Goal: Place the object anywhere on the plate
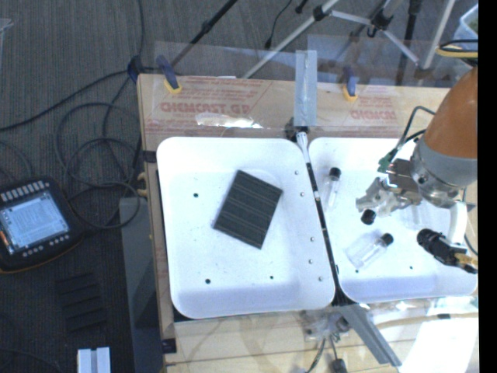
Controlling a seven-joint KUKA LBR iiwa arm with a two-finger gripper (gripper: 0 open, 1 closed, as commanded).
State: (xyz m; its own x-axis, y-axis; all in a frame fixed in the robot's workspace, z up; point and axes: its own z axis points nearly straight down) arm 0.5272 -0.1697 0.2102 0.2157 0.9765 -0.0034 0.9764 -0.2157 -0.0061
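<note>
The plate (248, 208) is a dark grey ribbed rectangle lying tilted in the middle of the left bin (186, 286). In the right bin (411, 286) lie two small clear vials with black caps: one (332, 180) near the bin's upper left, another (368, 249) lower down. My gripper (374, 205) hangs over the right bin between these two vials, well right of the plate. A small black cap (368, 217) shows just below the gripper's tip; I cannot tell whether it is held.
A metal divider (304, 92) stands behind the two bins on the cardboard-covered bench. A black connector with an orange tip (439, 247) sits under the arm at the right. A teach pendant (31, 222) lies on the floor at left.
</note>
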